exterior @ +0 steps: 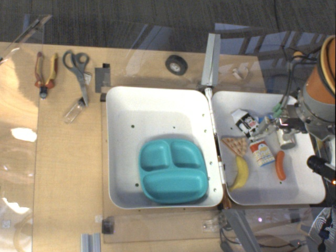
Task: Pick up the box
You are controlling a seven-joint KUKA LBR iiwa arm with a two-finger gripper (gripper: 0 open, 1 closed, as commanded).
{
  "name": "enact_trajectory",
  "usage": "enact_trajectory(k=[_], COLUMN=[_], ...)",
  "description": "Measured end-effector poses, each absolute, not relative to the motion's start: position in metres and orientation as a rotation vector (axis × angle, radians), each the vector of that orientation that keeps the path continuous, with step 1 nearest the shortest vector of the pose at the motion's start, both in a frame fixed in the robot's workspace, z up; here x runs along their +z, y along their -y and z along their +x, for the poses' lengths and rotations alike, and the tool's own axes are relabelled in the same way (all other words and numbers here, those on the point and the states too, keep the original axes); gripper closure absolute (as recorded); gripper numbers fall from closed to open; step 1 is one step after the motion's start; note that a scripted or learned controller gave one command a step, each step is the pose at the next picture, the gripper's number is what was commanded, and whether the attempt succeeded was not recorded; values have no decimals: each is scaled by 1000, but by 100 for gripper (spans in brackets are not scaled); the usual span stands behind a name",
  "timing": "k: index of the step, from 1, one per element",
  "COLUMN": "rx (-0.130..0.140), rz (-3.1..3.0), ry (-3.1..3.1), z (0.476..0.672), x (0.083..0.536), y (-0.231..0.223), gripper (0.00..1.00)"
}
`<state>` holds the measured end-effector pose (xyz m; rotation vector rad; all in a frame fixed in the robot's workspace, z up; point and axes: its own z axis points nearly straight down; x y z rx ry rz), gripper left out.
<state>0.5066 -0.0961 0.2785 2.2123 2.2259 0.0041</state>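
Over in the right bin (315, 193), small juice box (262, 153) between pizza slice (235, 145) and sausage (280, 165). Tool (270, 124) just above it, grip state impossible to tell. Could easily snag crowded neighbours instead.

Even, bright overhead light. Glare patches whiten the bench (31, 156) left of the left bin (121, 140); faint reflections streak above it. Shadows are soft, focus slightly soft.
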Motion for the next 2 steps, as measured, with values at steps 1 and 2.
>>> enact_trajectory(k=[1,2], rx=[2,19], rz=[2195,2323], ry=[-2245,-2090], z=[545,553], x=[208,103], y=[130,148], gripper=[0,0])
